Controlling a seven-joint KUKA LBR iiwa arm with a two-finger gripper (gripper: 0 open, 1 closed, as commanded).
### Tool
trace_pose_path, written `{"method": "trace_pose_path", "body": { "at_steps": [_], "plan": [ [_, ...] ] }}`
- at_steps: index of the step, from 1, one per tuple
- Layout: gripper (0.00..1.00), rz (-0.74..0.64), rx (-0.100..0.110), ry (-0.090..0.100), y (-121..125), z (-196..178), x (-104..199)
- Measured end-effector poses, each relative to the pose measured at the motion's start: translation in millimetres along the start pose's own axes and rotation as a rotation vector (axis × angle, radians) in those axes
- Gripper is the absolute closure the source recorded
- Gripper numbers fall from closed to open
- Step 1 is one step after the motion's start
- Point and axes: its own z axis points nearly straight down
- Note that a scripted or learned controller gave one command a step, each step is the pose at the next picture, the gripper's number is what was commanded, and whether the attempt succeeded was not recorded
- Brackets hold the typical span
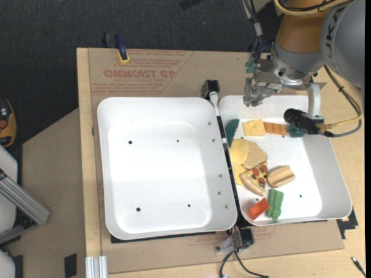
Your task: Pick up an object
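1. The desk [87,155], covered by a brown cardboard sheet, carries two shallow white bins side by side; the left white bin [162,161] shows a bare floor with a few dark dots.
2. The right white bin [324,172] holds all the toy food, so any pick has to come from here.
3. The grey arm with the orange band [307,16] reaches in from the right, and its gripper [255,97] hangs over the far rim of the right bin, above the pile rather than in it.
4. Whether the fingers are apart or together cannot be told at this angle; nothing is seen between them, so the pick appears not yet made.
5. The candidates lie near the bin's inner wall: a pale yellow square cheese slice [253,127] nearest the gripper, an orange cracker strip [275,128], a tan bread roll [280,176], a pizza-like wedge [255,178], a green pepper piece [275,204] and an orange carrot piece [259,208].
6. Left to do, as a judgement: descend, close on one item, lift.
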Motion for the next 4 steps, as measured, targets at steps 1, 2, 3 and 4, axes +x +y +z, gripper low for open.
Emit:
{"method": "trace_pose_path", "body": {
  "at_steps": [1,2,3,4],
  "plan": [
    [1.0,-0.005,-0.017,0.002,1,-217,61],
    [1.0,-0.004,-0.009,0.002,-8,-301,110],
    [1.0,0.003,0.02,0.001,-149,-202,94],
    [1.0,-0.002,0.013,0.0,-159,-149,127]
  ]
}}
